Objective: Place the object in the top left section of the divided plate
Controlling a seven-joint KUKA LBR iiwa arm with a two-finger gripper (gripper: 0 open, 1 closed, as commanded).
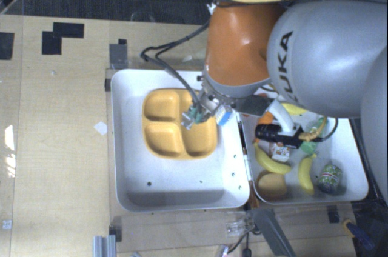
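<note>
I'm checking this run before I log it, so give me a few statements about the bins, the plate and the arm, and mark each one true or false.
1. The yellow divided plate lies in the left bin. True.
2. The gripper is over the right bin. False: it is over the plate, near its right side.
3. Bananas lie in the right bin. True.
4. The plate is round and blue. False: it is yellow, with rounded corners.
5. A small can sits in the right bin. True.
</note>
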